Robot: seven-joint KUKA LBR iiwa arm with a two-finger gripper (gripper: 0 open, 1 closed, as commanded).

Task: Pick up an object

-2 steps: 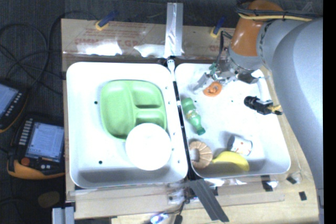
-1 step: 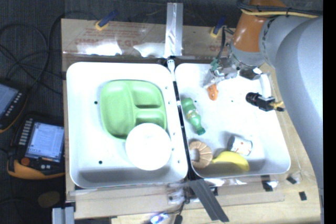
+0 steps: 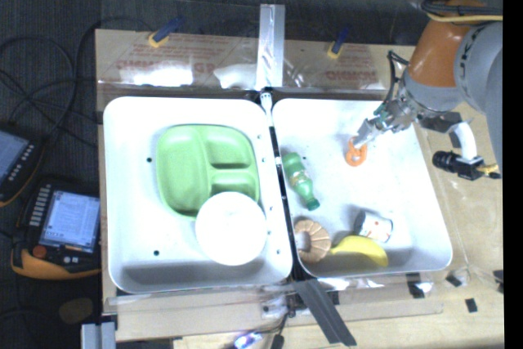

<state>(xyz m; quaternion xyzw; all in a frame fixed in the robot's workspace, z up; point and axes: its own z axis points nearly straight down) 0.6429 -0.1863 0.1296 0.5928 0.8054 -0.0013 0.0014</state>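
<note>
Arm (image 3: 458,53) reaches in from the right over the right bin (image 3: 409,176). Tool (image 3: 364,139) sits low in that bin's upper middle, tilted down-left. An orange ring (image 3: 355,153) is at the fingertips, touching or just under them; cannot tell if the fingers are clamped on it or merely beside it, and their spread is too small to read.

Right bin also has a green bottle (image 3: 299,178) lying near the left wall, a round tan brush-like piece (image 3: 312,237) at the lower left, a banana (image 3: 359,249) along the bottom edge just beside it, and a small white can (image 3: 374,225) lying just above the banana.

Left bin (image 3: 131,176) holds a green divided tray (image 3: 206,163) with a white bowl (image 3: 231,226) overlapping its lower right corner.

Table (image 3: 188,61) behind the bins carries clear plastic sheeting with yellow-blue clips. A tablet (image 3: 69,218) lies on the floor at left.
</note>
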